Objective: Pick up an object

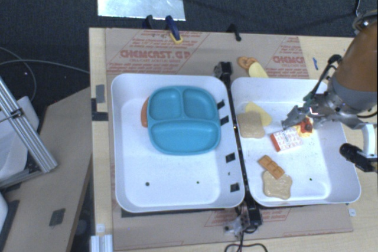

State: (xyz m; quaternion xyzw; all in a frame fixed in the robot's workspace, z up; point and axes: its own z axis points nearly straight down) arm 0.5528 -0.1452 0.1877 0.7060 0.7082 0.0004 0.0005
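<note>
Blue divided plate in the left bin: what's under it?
An orange object pokes out from under the blue plate at its left edge; the rest is covered, so I can't identify it.

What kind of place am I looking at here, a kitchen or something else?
Probably a robot test bench in a lab, not a kitchen. A grey arm with an orange band reaches over two shallow white bins holding toy-like food pieces and a blue divided plastic plate, on a labelled board.
</note>
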